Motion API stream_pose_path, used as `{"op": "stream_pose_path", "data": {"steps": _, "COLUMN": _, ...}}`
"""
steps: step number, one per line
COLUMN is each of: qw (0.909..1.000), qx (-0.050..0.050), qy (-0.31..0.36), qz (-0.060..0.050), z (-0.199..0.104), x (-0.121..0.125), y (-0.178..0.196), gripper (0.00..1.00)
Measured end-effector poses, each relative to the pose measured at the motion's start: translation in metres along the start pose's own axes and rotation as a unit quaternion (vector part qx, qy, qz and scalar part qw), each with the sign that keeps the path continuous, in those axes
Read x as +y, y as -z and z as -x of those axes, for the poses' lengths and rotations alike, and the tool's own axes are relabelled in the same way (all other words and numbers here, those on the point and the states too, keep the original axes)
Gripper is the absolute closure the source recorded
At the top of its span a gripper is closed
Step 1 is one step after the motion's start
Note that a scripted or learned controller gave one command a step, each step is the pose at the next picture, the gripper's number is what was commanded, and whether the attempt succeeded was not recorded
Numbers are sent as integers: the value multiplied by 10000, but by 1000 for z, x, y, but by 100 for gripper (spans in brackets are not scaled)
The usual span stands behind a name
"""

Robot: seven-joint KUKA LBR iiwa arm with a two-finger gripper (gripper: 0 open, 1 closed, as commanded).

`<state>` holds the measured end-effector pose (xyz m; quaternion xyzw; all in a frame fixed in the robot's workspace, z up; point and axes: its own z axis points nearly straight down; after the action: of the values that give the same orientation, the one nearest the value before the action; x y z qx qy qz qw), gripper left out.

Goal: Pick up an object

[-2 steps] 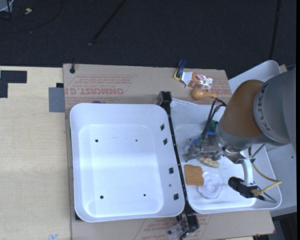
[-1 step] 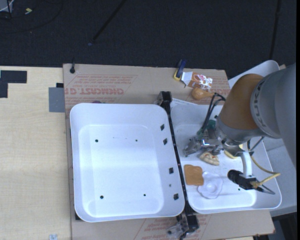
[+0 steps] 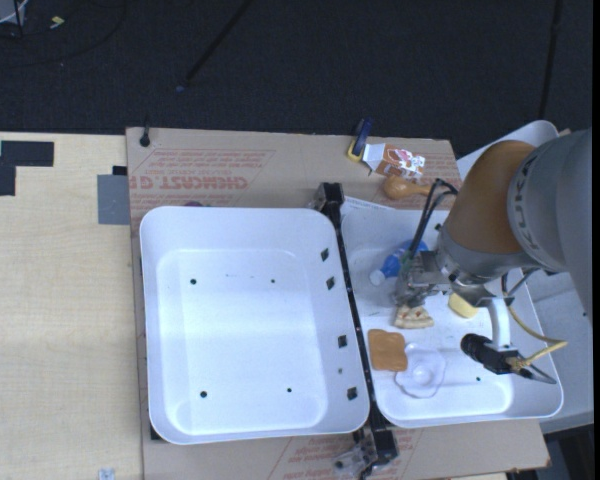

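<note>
Tan object (image 3: pixel 413 317) lies just below the hand (image 3: pixel 412 290) in the right bin (image 3: pixel 540 405).

The arm (image 3: pixel 555 203) is a thick, rounded body in matt grey, its casing smooth and cylindrical with a paler grey rim where one segment meets the next. Above the wrist sits a broad orange band (image 3: pixel 485 203), domed and slightly glossy, shading to brown at its far edge. Below it the wrist narrows to a grey collar (image 3: pixel 470 263) with a lighter ring. Thin black cables (image 3: pixel 428 213) loop out from the band's left side and run down to the tool. The gripper (image 3: pixel 412 286) is a small dark metal assembly, too cluttered to make out in detail.
</note>
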<state>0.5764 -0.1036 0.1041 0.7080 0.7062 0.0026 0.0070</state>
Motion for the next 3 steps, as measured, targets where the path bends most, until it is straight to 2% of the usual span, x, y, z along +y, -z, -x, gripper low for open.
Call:
{"op": "stream_pose_path", "data": {"steps": 1, "qw": 10000, "qx": 8, "qy": 6, "qz": 56, "z": 11, "x": -53, "y": -9, "gripper": 100}}
{"op": "stream_pose_path", "data": {"steps": 2, "qw": 10000, "qx": 43, "qy": 61, "qz": -4, "z": -69, "x": 15, "y": 90, "gripper": 100}}
{"op": "stream_pose_path", "data": {"steps": 3, "qw": 10000, "qx": 25, "qy": 20, "qz": -35, "z": -62, "x": 69, "y": 153, "gripper": 100}}
